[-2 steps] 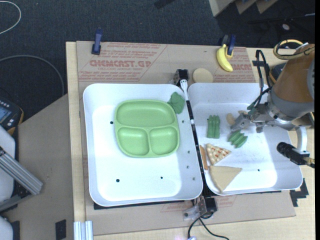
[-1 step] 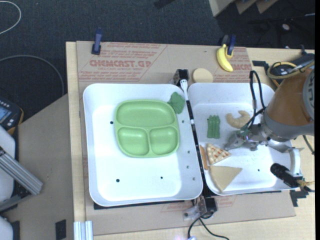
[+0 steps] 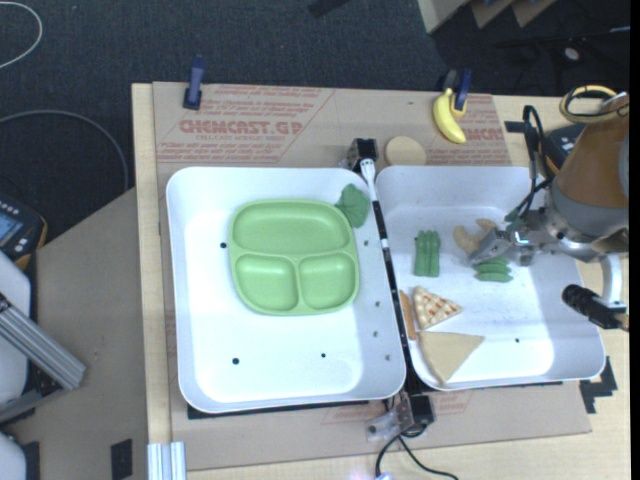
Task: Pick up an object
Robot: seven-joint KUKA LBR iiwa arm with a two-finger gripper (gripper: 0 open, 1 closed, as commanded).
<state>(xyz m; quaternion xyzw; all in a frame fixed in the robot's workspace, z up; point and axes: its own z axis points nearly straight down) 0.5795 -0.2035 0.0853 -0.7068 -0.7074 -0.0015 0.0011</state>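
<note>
My gripper [image 3: 503, 246] is low in the right bin [image 3: 560, 353], near its middle right, with the grey wrist and orange band behind it. Directly beneath it lies a small green piece [image 3: 492, 272], and I cannot say whether they touch. A tan piece [image 3: 465, 236] sits just left of the gripper. Further left lies a green ridged bundle [image 3: 427, 253]. A waffle-patterned wedge [image 3: 434, 308] and a plain tan wedge [image 3: 451, 352] rest near the bin's front left.
The left bin [image 3: 200, 348] holds a green divided plate [image 3: 294, 255] and a green leafy piece [image 3: 353, 205] at its back right corner. A banana [image 3: 449, 118] and a tan disc [image 3: 405, 151] lie on the board behind the bins.
</note>
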